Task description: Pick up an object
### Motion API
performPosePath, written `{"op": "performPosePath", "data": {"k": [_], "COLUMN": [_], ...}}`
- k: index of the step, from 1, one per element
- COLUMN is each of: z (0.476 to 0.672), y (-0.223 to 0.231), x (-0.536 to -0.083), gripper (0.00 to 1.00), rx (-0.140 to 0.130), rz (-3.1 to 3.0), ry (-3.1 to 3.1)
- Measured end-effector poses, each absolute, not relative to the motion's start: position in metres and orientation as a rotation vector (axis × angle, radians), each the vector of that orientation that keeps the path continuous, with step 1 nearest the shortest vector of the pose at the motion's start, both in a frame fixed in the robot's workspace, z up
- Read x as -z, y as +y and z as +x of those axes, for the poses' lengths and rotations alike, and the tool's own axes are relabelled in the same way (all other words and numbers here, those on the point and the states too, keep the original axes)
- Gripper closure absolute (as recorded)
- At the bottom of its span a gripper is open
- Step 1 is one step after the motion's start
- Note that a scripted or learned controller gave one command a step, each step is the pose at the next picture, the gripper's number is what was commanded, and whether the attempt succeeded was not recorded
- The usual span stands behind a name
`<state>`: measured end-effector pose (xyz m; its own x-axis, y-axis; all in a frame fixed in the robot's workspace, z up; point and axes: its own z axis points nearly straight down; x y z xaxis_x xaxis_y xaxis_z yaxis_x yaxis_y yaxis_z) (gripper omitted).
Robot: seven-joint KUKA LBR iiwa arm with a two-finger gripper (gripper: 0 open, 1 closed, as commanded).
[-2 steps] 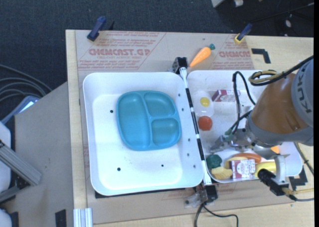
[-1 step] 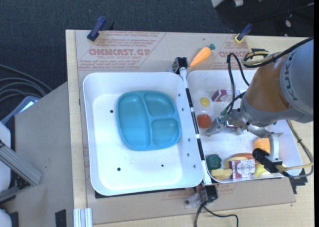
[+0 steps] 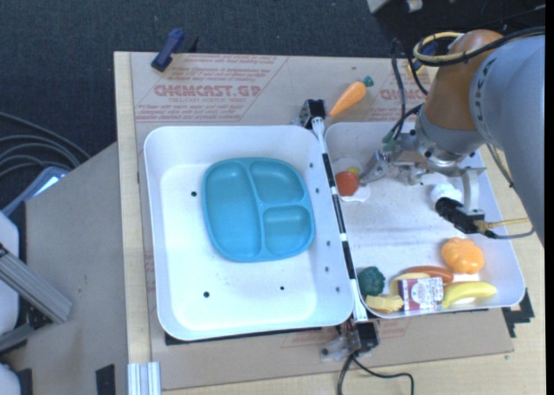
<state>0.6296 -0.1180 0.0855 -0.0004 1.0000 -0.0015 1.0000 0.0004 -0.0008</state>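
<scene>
Tool (image 3: 378,166) grip state unclear; one tomato (image 3: 347,182) beside; one divided plate (image 3: 257,208); two bins (image 3: 164,237).

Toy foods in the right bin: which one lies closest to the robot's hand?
The small red tomato, alone by the bin's left wall, beside the hand. The others cluster along the bin's near edge.

My arm (image 3: 506,81) runs off the right side, so most of it is cut off. My claw (image 3: 394,164) is too small and blurry to tell how its fingers sit. My wrist hides part of the right bin (image 3: 511,285). The little box (image 3: 421,292) has writing too tiny to read.
</scene>
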Motion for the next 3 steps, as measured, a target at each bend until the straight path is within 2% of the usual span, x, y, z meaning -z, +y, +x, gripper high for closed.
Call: {"op": "performPosePath", "data": {"k": [1, 2, 3], "z": [0.563, 0.604, 0.605], "y": [-0.094, -0.105, -0.105], "x": [-0.084, -0.085, -0.095], "gripper": [0.0, 0.0, 1.0], "rx": [0.002, 0.0, -0.002], "rz": [2.224, 2.22, 2.219], "ry": [2.223, 2.222, 2.221]}}
